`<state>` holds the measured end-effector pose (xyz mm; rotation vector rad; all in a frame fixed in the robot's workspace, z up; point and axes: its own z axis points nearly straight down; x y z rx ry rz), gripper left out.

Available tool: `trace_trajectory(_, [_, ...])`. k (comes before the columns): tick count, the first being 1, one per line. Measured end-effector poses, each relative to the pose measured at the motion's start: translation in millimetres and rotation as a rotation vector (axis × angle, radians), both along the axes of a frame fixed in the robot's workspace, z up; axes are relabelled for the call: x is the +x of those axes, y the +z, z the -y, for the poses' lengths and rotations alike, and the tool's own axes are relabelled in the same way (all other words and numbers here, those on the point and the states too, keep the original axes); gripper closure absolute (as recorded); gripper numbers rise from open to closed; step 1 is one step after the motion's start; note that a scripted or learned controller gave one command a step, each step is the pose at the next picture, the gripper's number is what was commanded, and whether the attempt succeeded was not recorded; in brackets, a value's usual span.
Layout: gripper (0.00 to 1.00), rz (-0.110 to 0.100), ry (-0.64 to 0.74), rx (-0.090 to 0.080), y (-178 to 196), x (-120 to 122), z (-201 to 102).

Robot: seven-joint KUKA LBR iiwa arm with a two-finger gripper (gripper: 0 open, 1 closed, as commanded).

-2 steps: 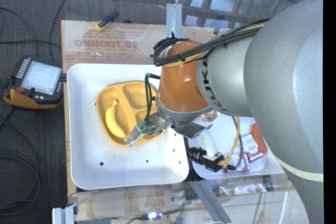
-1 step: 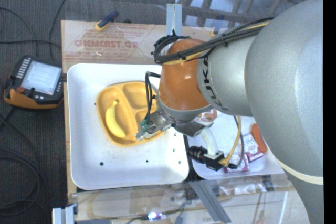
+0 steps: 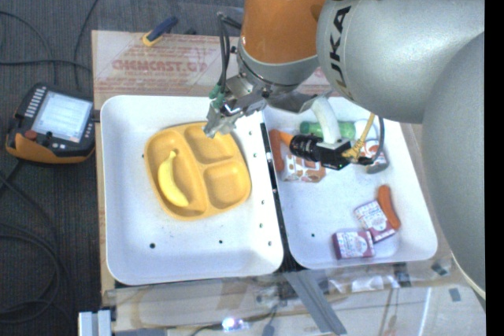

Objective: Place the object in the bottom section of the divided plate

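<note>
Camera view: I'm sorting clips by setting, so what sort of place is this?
Probably a robotics lab bench, not a kitchen: a grey-and-orange arm reaches over two white bins holding a yellow divided plate and toy-like food, with a teach pendant and cables on carpet.

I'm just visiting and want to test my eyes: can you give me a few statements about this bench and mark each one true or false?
1. The yellow divided plate sits in the left bin. True.
2. A banana lies in one section of the plate. True.
3. The gripper hangs over the right bin. False: it is over the plate's upper edge in the left bin.
4. The plate is blue. False: it is yellow.
5. A sausage lies in the right bin. True.
</note>
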<state>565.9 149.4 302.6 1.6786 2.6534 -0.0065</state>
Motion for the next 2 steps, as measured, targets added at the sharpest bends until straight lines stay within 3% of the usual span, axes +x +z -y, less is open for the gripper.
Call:
trace_trajectory(1, [0.00,0.000,0.000,-0.001,0,0,0])
trace_trajectory(2, [0.00,0.002,-0.467,-0.002,102,-3,-38])
